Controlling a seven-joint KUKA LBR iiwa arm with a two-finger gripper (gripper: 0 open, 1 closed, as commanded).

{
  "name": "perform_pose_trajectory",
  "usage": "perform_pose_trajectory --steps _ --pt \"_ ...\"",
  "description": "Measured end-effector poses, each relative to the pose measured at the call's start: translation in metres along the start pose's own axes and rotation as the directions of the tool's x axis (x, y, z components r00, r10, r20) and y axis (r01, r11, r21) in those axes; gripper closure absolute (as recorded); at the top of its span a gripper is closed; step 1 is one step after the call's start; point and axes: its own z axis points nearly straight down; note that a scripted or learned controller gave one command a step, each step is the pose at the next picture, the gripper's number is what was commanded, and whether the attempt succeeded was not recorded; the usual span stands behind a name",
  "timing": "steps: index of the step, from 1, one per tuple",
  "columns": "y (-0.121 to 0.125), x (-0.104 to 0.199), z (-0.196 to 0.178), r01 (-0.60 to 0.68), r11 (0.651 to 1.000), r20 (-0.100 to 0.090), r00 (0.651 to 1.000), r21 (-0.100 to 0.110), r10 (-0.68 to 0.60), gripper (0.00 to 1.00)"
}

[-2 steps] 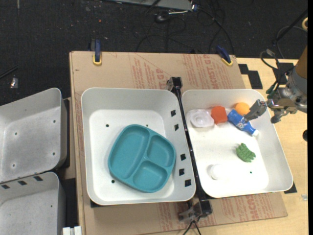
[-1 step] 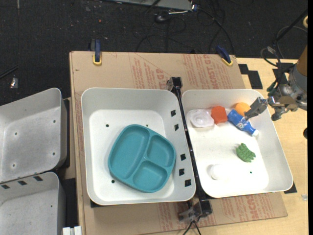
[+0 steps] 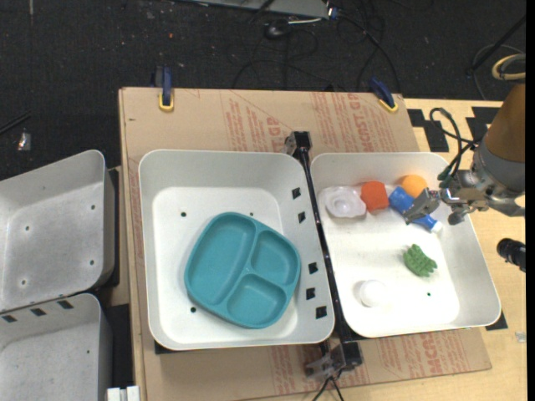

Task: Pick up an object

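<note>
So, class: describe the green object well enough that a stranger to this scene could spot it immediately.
Start at the right-hand white bin, the one without the teal plate. Along its far side sits a cluster: a clear cup, an orange block, an orange ball and a blue item. The green object lies alone nearer the camera, bumpy, the only green thing there.

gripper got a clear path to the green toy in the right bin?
Probably yes. The green toy lies alone on the right bin's floor, nothing on or against it. The gripper hovers just above and beyond it, near the blue object.
</note>
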Motion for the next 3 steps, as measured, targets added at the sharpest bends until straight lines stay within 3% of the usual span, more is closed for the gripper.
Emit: perform_pose_trajectory --steps 2,3 --pt "0.001 0.007 0.088 0.001 1.0 0.0 1.0 -0.002 -0.001 0.0" --pt "0.002 0.006 0.075 0.001 1.0 0.002 1.0 -0.006 -0.001 1.0"
